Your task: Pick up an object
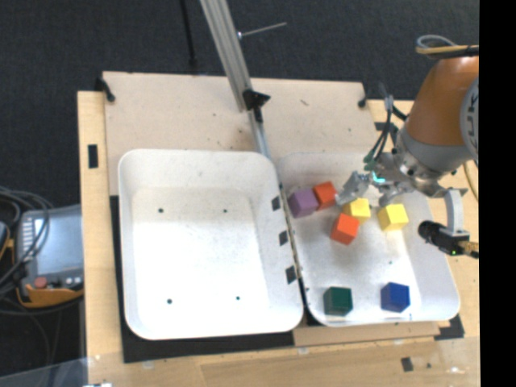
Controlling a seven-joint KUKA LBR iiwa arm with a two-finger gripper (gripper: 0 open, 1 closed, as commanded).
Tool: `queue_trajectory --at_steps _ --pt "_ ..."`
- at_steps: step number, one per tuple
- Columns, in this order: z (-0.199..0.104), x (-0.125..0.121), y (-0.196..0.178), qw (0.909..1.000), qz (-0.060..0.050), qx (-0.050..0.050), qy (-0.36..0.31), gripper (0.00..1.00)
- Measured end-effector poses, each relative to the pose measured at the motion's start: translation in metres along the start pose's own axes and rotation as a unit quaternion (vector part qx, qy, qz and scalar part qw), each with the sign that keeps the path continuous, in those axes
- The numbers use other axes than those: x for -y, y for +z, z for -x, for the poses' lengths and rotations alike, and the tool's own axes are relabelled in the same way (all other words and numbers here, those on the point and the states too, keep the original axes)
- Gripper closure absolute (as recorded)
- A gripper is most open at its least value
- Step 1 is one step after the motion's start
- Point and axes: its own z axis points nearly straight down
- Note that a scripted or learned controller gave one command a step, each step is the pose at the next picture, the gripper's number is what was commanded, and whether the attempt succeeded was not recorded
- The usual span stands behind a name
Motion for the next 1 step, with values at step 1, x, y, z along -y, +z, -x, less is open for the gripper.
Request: queue_trajectory --at_steps 1 --pt "0.0004 -0.0009 -0.0023 1.0 0.002 0.0 0.001 0.0"
